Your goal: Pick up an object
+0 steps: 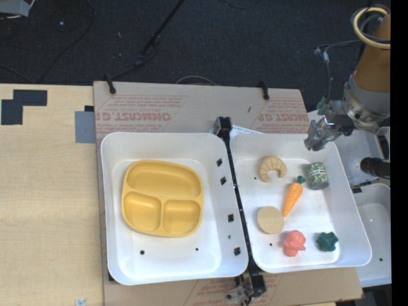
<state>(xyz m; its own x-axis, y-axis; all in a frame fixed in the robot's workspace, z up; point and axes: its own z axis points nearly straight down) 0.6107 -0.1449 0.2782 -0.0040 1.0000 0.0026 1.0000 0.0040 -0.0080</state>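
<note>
Carrot [292,197] lies in the right bin [357,234]; end effector [317,136] above its rim, grip state unclear.

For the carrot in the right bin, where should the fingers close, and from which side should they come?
Probably from above, closing across the carrot at its thicker upper half, just below the green top. It lies flat and slanted, tapering toward the round beige disc, so the narrow tip offers less hold. The gripper is above the bin's far edge.
</note>
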